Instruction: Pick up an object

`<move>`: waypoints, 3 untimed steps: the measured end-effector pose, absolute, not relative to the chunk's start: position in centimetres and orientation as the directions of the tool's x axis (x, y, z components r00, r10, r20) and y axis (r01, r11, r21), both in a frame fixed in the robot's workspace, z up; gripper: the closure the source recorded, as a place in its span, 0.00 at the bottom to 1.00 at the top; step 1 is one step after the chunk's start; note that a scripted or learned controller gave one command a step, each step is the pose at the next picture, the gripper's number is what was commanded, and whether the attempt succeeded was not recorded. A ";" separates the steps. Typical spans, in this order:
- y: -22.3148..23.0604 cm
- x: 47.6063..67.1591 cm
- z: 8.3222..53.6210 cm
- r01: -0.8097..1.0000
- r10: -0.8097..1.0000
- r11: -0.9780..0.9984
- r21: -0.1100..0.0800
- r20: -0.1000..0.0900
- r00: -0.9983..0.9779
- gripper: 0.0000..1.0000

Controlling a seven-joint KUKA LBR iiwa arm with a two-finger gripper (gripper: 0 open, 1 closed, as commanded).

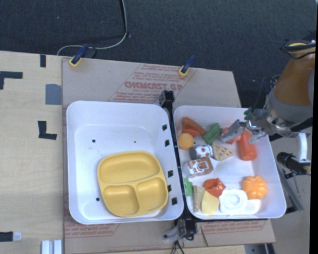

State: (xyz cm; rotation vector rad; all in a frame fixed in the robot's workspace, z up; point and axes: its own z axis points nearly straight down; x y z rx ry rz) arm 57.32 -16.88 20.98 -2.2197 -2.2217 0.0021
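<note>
- Fingers [236, 130] of the grey arm reach in from the right and hang low over the upper part of the right shallow white bin [279, 191]; whether they are spread or pressed together cannot be told, as they blur into the toys beneath them.
- No toy is plainly seen between them, so nothing counts as held.
- Just right of the fingers stands a red-orange plastic bottle-shaped toy [246, 147], and just left lies a green plastic pepper-like toy [212, 132].
- Below the fingers rests a tan wedge like a cheese slice [222, 151].
- Along the bin's upper left lie an orange carrot-shaped toy [191, 124] and a small round orange ball [185, 141].
- Mid-bin sit two small brown-and-white printed packets [200, 165].
- Lower down are a red plastic piece [215, 185], a pale yellow wedge [209, 204], a round white lid-like disc [233, 200] and an orange pumpkin-shaped toy [254, 187].
- In the left shallow white bin [83, 126] lies a yellow plastic plate with three compartments [132, 182], well apart from the fingers.
- Both bins rest on a brown cardboard sheet [145, 84] clamped to the light wooden tabletop [22, 161].
</note>
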 end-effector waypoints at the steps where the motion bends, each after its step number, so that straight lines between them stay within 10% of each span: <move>1: -12.9 65.2 8.4 1.000 1.000 0.007 0.010 -0.004 -0.007 0.00; 2: -13.3 64.9 10.2 1.000 1.000 0.003 0.005 -0.008 -0.003 1.00; 3: -13.2 65.1 10.2 1.000 1.000 0.004 0.014 -0.009 -0.004 0.00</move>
